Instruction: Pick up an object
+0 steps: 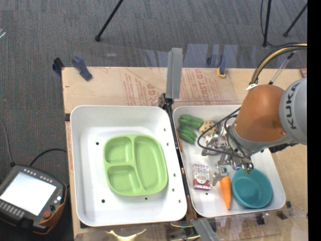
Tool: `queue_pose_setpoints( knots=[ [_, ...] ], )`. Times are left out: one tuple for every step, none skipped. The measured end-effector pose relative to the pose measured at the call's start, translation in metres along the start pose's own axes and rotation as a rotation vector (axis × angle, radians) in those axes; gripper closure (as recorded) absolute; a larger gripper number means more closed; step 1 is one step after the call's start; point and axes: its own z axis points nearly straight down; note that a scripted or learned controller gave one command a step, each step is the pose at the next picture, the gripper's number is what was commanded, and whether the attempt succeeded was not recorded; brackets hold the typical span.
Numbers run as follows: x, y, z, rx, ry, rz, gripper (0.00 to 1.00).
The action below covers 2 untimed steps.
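The gripper [220, 177] hangs low in the right bin [193, 115], just above the carrot [226, 191] lying beside the teal bowl [252, 189]; whether its jaws are parted I cannot tell. The carrot looks light, rigid, probably slick plastic: pinch across its thick upper end

One fixed camera hangs above the worktop [125, 87] and looks down at a slant, so the far edge of the board and a strip of dark carpet [60, 29] with tripod legs [111, 15] show along the top. It stands far enough back to take in both white bins whole: the left bin [85, 129] sits mid-frame, the right bin [200, 205] toward the right side. The arm [263, 117] comes in from the right and looms large, close under the lens. A handheld control pendant [30, 197] lies at the lower left corner.
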Motion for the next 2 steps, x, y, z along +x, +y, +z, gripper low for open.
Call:
queue_pose_setpoints(
  knots=[
    [0.038, -0.013, -0.001, 0.000, -0.007, 0.122, 0.00],
    [-0.086, 0.003, -0.001, 0.003, -0.010, 0.010, 0.00]
  ],
)
